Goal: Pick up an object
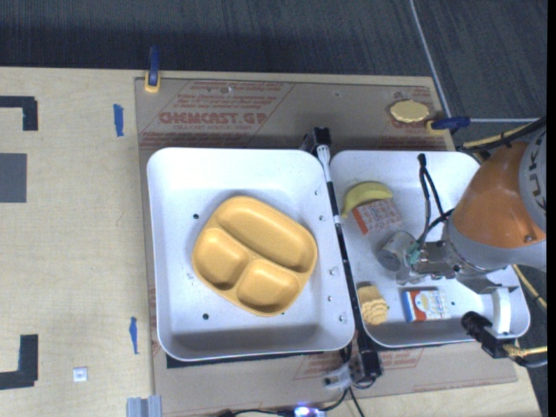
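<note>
Reach step, judged from gripper [401, 254] low in right bin [452, 165], beside red-labelled packet [377, 216] and banana [365, 194]. Opening of gripper: impossible to tell. Nothing seen held. Next, probably: close firmly on one object, then lift straight up.

yellow tray [254, 254] fills left bin [165, 233], right bin [460, 165] crowded

The grey arm [508, 224] is reaching in from the right side. Its orange band is sitting just above the wrist. The gripper [401, 256] is pointing to the left and hanging low. Its tips are too blurry to see well.
</note>
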Robot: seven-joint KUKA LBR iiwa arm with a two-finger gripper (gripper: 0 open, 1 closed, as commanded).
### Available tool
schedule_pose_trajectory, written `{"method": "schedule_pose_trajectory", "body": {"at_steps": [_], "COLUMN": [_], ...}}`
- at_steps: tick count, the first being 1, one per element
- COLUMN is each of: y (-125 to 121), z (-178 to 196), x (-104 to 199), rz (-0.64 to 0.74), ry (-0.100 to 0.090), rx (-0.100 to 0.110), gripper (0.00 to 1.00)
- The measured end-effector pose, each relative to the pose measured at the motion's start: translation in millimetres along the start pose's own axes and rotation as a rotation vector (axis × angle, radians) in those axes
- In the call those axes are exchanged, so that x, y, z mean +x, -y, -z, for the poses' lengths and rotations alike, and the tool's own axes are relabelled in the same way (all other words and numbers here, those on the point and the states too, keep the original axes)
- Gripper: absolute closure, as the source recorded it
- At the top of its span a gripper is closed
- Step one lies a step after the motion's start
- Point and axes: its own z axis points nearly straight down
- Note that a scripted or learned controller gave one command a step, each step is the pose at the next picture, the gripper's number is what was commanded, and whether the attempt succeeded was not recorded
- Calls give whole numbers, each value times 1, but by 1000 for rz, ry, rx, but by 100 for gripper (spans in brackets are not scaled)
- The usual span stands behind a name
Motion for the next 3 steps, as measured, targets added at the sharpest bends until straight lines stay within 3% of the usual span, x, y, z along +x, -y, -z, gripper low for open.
{"method": "schedule_pose_trajectory", "body": {"at_steps": [1, 2, 3], "y": [0, 4, 3], "z": [0, -19, -10], "x": [0, 3, 4], "rz": [0, -3, -2], "ry": [0, 0, 1], "rx": [0, 8, 6], "gripper": [0, 0, 100]}}
